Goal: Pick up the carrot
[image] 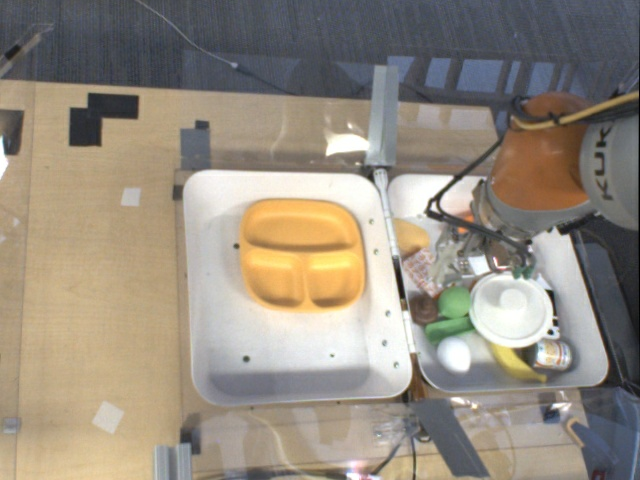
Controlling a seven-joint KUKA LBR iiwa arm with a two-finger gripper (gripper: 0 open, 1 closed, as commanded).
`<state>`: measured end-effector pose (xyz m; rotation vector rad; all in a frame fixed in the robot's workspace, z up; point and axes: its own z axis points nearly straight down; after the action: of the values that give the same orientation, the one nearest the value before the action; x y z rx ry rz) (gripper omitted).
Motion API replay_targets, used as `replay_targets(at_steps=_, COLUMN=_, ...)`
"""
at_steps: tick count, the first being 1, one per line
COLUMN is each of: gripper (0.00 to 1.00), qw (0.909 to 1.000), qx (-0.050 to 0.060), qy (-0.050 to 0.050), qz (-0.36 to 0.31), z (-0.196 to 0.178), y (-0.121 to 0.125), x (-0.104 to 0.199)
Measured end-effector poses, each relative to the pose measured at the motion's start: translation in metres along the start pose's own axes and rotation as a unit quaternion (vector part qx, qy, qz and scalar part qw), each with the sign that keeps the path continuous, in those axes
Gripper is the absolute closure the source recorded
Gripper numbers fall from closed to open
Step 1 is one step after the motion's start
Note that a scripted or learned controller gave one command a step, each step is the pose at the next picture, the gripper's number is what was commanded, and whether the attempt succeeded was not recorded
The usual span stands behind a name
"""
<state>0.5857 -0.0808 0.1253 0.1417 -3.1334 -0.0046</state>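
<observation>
Where wooden bench [90, 298] meets dark carpet [300, 13], two bins; gripper [490, 258] state untellable.

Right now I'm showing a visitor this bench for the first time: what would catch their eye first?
Probably the yellow divided plate, alone in the middle of the left bin. Next, the arm's orange band above the crowded right bin, where a white bowl, a banana, a white egg and something green sit packed together.
</observation>
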Motion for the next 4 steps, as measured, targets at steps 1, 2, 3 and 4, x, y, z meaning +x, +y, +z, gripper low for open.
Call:
replay_targets(at_steps=1, gripper=1.0, qw=0.9994, qx=0.003, qy=-0.01, qz=-0.032, z=-0.147, y=-0.018, x=-0.045)
replay_targets(at_steps=2, gripper=0.0, qw=0.9995, qx=0.002, qy=-0.005, qz=-0.032, z=-0.141, y=-0.017, x=-0.043)
replay_targets(at_steps=3, gripper=0.0, qw=0.9998, qx=-0.001, qy=0.002, qz=-0.019, z=-0.022, y=-0.023, x=-0.079)
replay_targets(at_steps=4, gripper=0.0, qw=0.9999, qx=0.002, qy=-0.006, qz=0.009, z=0.03, y=-0.077, x=-0.079)
